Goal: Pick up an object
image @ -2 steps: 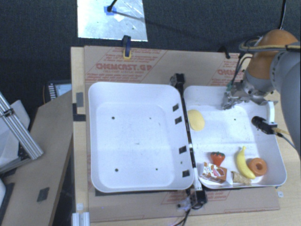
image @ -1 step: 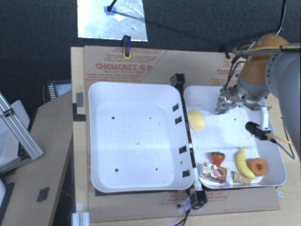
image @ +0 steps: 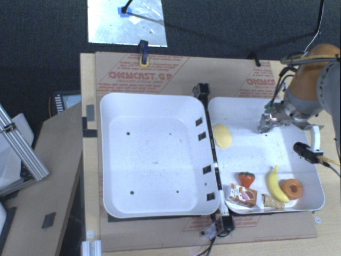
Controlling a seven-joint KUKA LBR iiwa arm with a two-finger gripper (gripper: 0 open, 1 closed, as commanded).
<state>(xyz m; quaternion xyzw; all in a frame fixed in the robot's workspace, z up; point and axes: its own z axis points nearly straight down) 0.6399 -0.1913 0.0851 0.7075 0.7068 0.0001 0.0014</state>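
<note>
The right bin (image: 250, 153) holds a pale yellow lemon-like object (image: 222, 136) near its left wall. Along its front sit a strawberry (image: 246, 178), a banana (image: 275, 184), an orange ring-shaped donut (image: 292, 188), a small printed packet (image: 242, 196) and a tan piece (image: 273, 201). My gripper (image: 265, 125) hangs low over the far right part of this bin, well apart from all the objects. Nothing shows between its fingers.
The left bin (image: 154, 153) stands beside the right one, joined by black clips (image: 205, 137) along the shared wall. Both rest on a cardboard sheet (image: 160, 73). A black part of the arm (image: 308, 152) juts over the right bin's right side.
</note>
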